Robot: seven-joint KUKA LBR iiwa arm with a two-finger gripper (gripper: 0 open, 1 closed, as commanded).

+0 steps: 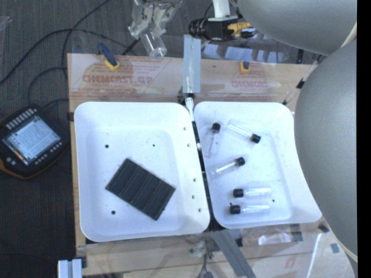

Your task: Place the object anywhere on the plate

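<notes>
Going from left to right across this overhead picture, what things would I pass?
Handheld control pad → left white bin → dark ridged plate → gripper holding a clear tube, up at the back → right white bin with five black-capped tubes → the big grey arm.

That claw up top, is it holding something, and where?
Yes: the gripper holds a clear vial by its upper end; the rest hangs below the fingers.

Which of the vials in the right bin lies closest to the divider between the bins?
The vial with its black cap at the top, nearly upright in view, lies beside the divider; the other four lie further right.
</notes>
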